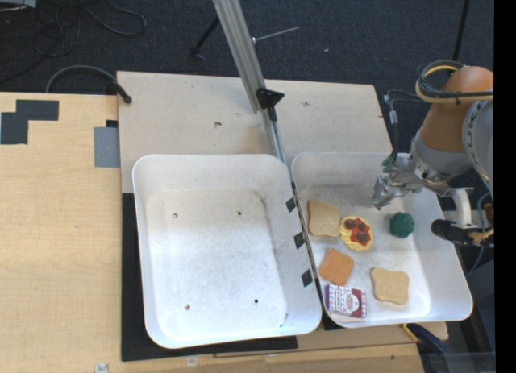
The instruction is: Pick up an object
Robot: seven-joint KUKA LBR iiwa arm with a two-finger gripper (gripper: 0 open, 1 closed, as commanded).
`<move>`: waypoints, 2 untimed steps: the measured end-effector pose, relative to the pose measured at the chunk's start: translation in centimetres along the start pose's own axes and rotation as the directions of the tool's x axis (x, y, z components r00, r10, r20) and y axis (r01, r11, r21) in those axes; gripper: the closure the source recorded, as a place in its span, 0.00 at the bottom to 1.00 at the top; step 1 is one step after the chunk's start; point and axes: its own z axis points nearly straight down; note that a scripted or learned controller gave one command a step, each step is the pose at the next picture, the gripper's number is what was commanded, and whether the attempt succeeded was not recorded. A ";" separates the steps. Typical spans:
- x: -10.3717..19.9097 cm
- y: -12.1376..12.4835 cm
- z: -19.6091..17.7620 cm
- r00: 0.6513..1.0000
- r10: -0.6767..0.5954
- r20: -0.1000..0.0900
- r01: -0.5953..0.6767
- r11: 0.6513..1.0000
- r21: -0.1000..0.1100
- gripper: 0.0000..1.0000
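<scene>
Two-finger metal gripper (385,194) over right white bin (451,299), finger state unclear. Round dark-green ball (401,224) just beside, lower right; small round pizza toy (356,232) near, lower left.

The arm (455,122) is cut off by the picture's edge at three o'clock, its base out of frame. The gripper (385,192) is too small and blurred for the set of its tips to be read. In the right bin (451,287), the print on the small packet (345,300) at six o'clock is illegible. The topping on the round pastry (356,232) is too blurred to identify. A yellow item (419,332) at five o'clock lies mostly hidden beneath the bin's rim.
</scene>
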 end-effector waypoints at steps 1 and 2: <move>-0.1 0.5 -4.1 1.000 0.007 0.002 -0.007 1.000 -0.011 1.00; 0.3 0.2 -9.9 1.000 0.006 0.002 -0.006 1.000 -0.012 1.00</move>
